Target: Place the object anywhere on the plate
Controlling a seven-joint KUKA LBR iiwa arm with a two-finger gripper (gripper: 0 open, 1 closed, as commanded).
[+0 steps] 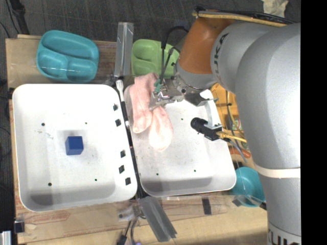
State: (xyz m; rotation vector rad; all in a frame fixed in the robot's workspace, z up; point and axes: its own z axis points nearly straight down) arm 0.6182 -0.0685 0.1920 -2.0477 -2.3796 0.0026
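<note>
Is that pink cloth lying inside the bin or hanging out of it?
Partly out. The pink cloth drapes over the right bin's upper left rim, its lower part lying on the bin floor, with the gripper at its edge.

A wooden bench carries two shallow white bins side by side, the left bin and the right bin. At its far edge rest a teal divided plate and a green one.
</note>
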